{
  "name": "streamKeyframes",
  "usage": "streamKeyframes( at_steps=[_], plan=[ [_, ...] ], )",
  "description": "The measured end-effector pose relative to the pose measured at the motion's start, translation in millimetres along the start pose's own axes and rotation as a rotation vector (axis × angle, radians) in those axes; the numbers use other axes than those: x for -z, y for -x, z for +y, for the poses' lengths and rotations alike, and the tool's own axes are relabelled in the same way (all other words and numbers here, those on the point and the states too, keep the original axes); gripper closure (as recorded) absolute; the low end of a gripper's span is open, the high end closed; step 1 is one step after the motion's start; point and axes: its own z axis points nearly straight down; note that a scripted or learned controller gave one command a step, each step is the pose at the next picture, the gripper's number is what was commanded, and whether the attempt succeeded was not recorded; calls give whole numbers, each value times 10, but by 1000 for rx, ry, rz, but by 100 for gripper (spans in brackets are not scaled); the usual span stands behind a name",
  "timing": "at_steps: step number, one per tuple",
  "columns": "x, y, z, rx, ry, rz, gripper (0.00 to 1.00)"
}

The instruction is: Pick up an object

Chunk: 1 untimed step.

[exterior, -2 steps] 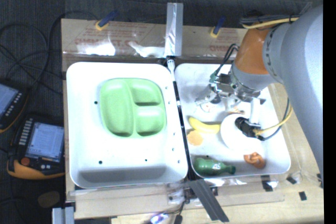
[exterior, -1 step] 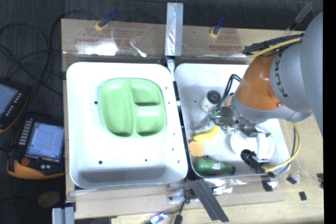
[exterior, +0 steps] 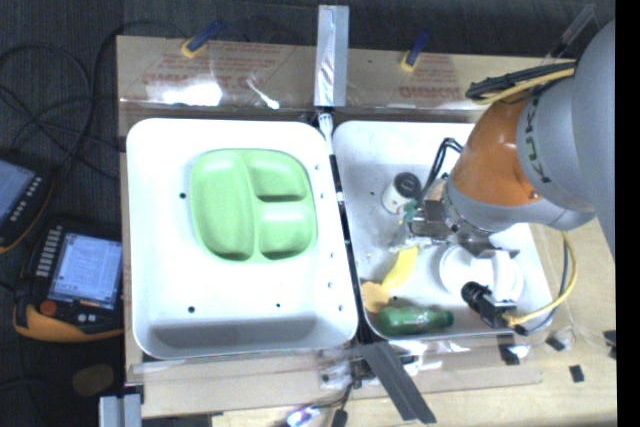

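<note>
"Banana (exterior: 400,267), that's the nearest loose thing to the tool. It lies in the right bin (exterior: 440,130), towards the front left, slanting, with its lower end close to the wall between the two bins."

"What's crowding it?"

"A long dark green thing (exterior: 415,319) lies just in front of it, flat along the bin's front wall. Behind it, near the back of the bin, is a small round dark thing (exterior: 406,184). A white round dish (exterior: 452,267) sits just to the banana's right, partly under the wrist."

"And the arm?"

"The arm (exterior: 500,165) comes in from the right and hangs over the right half of that bin. Its orange band and grey body cover much of the floor there. The jaws point down just behind the banana's upper end, between it and the small dark thing."

"Spread or pressed together?"

"I cannot tell from here; the wrist hides them. I see nothing pinched in them, and I cannot say whether they touch the banana."

"The other bin?"

"The left bin (exterior: 140,215) holds a pale green divided plate (exterior: 252,203), lying flat near its middle, well apart from the arm. Both bins sit on the counter (exterior: 590,315). Off its left edge lies a handheld screen unit (exterior: 80,270) with cables."
</note>
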Motion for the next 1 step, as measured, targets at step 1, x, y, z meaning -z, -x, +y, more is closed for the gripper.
streamKeyframes(
  at_steps=[1],
  plan=[
    [1540, -511, 289, -139, -16, -5, 100]
  ],
)
